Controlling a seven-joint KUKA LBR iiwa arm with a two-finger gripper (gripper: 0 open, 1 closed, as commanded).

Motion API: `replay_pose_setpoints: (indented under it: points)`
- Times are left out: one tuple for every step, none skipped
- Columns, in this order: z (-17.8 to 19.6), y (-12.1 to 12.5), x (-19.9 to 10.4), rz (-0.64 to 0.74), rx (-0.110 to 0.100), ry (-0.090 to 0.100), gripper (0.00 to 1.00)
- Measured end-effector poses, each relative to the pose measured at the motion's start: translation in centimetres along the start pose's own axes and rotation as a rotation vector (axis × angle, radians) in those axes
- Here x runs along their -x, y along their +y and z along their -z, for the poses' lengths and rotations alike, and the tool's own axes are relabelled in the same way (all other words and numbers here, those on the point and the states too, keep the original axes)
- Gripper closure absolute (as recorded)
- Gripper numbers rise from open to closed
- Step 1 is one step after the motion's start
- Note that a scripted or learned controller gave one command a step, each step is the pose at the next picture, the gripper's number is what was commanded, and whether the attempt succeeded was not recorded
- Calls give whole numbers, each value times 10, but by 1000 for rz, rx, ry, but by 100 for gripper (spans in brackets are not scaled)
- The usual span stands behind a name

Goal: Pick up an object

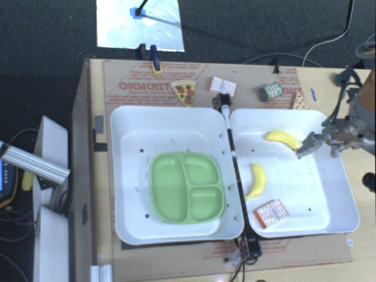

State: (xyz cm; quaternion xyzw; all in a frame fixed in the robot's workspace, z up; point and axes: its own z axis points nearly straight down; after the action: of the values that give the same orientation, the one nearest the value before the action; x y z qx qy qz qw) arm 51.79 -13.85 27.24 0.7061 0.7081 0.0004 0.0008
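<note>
While the desk is carrying two shallow white bins side by side, the left bin is holding a green divided plate that is lying flat near its middle. The right bin is holding three smaller things: one banana is lying near the far wall, a second banana is lying close to the divider between the bins, and a small red-and-white packet is resting near the front wall, just beside that second banana's lower end. The grey arm is reaching in from the right, and its hand is hanging over the right bin with its tip just beside the right end of the far banana; whether it is touching the fruit is unclear, and whether the hand is released or clenched cannot be told. Beyond the bins, a pizza-slice toy, a small carton and a green can are sitting on the cardboard.
</note>
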Motion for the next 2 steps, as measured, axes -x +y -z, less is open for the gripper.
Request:
replay_pose_setpoints:
  points:
    - [-113, 65, -14, 0, -3, 1, 0]
    - [-188, 39, -44, -1, -1, 1, 0]
